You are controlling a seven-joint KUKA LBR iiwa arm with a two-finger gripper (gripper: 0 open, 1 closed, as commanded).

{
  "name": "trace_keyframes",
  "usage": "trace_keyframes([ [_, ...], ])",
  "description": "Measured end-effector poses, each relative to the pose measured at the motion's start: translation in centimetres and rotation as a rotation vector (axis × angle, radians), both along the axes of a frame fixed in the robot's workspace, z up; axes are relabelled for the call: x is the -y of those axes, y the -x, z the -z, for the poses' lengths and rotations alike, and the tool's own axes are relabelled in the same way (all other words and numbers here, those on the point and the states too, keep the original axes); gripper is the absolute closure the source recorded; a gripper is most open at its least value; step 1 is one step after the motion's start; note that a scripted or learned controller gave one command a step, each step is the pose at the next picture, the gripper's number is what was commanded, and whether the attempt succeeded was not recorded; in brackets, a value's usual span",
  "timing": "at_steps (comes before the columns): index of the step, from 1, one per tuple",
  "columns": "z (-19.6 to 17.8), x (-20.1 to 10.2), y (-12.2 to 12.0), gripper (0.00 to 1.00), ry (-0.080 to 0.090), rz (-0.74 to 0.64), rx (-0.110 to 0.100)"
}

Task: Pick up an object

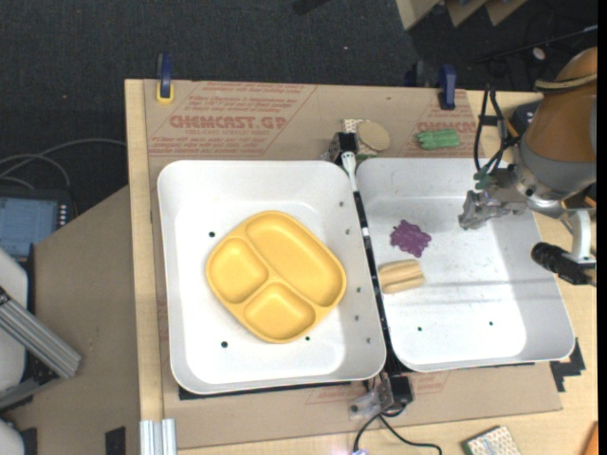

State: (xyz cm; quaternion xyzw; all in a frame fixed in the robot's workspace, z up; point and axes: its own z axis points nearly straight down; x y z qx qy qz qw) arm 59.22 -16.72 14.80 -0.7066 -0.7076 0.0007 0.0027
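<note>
Gripper (479,209) above right bin (531,292) — unladen

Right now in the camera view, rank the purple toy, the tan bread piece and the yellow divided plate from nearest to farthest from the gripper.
1. Purple toy: in the right bin, just to the view's left of the gripper.
2. Tan bread piece: right bin, below the purple toy, near the divider.
3. Yellow divided plate: in the left bin, farthest away.
</note>
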Motion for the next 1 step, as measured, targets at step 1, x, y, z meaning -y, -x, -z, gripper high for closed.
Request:
trace_keyframes([
  [1,0.25,4.80,10.38,1.00,0.000,0.009,-0.003],
])
